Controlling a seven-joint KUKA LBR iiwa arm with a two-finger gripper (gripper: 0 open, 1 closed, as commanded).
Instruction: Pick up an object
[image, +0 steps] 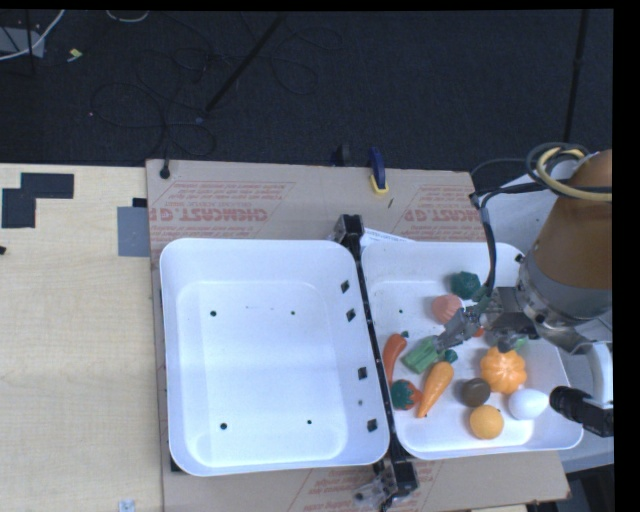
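While the tool (462, 330) hangs low over the toy food heaped in the right bin (420, 262), just above the green vegetable (424, 355) beside the carrot (434, 388), presumably lining up a grasp, I cannot tell its state.

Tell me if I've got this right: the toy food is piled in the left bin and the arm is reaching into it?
Not quite: the toy food lies in the right bin, not the left bin. The camera view shows the arm reaching in there.
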